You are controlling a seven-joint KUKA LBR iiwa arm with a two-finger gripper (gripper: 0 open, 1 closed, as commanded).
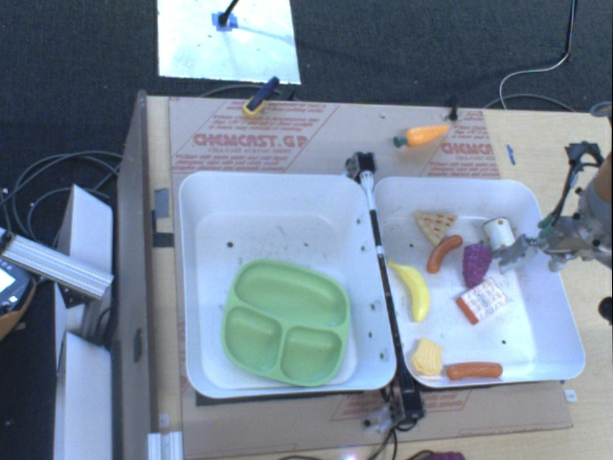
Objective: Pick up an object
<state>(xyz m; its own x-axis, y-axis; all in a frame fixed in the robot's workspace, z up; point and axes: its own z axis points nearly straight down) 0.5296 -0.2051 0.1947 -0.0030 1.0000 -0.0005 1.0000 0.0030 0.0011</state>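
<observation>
Gripper (512,254) over the right bin (560,338); I can't tell its state. Crowded grape (476,263) and packet (483,300) — I might clip both

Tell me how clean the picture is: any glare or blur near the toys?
Camera view: even, soft lighting with faint shadows; the white bins look bright but not washed out; the banana and sausage read clearly; the end effector is slightly soft.
</observation>
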